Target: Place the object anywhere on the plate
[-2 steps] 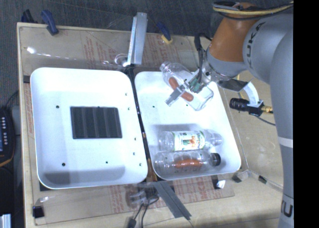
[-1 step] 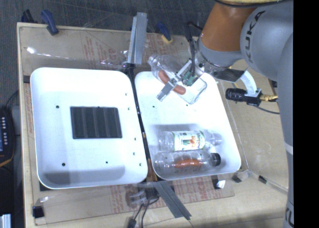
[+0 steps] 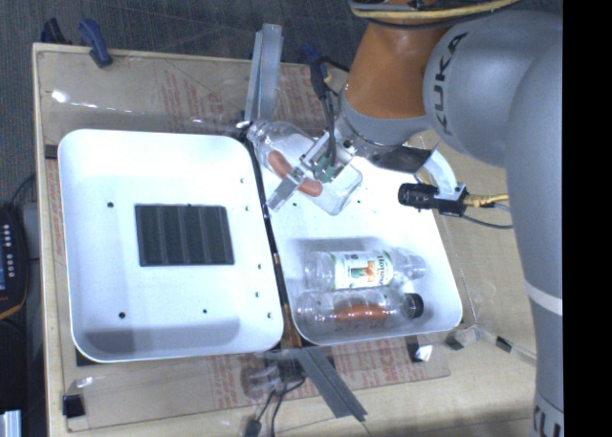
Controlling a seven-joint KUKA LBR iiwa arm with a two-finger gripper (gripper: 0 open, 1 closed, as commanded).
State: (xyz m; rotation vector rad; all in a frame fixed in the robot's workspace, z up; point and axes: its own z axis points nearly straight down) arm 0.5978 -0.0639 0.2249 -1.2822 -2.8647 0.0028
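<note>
Two shallow white plastic bins sit side by side on the flat wooden bench (image 3: 57,91). The left bin (image 3: 96,167) holds a dark ribbed rectangular plate (image 3: 185,234), lying near its middle. In the right bin (image 3: 445,292), toward the near wall, two clear plastic bottles lie on their sides, parallel and touching: the labelled bottle (image 3: 361,269) behind, the bottle with a dark cap (image 3: 359,311) in front. At the right bin's far left corner, close to the divide between the bins, a clear plastic cup-like container (image 3: 337,191) sits under the two-finger gripper (image 3: 304,173), with the grey arm (image 3: 497,72) reaching in from the right above the bin.
</note>
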